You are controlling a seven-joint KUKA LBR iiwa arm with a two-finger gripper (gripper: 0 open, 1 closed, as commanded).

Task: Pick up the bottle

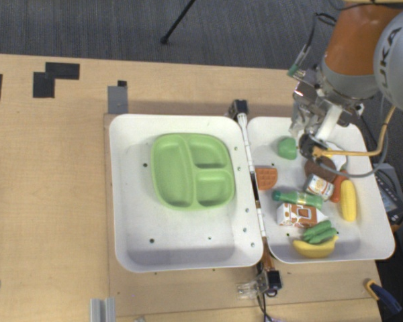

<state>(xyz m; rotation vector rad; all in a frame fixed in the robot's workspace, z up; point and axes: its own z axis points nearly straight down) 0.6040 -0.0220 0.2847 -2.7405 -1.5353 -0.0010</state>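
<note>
**Hand hovers over the right bin**

Left of the hand, the square white plastic bin (131,247) holds a green divided plastic tray (191,170). The hand (314,139) hangs above the right bin; I cannot tell its grip. Below it lies the small green plastic bottle (297,197).

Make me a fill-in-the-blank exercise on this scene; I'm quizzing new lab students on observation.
1. The green divided tray lies in the ____ bin.
2. The green bottle lies in the ____ bin.
3. The gripper hovers over the ____ bin.
4. The banana at the near edge is coloured ____.

Missing words: left; right; right; yellow
</note>
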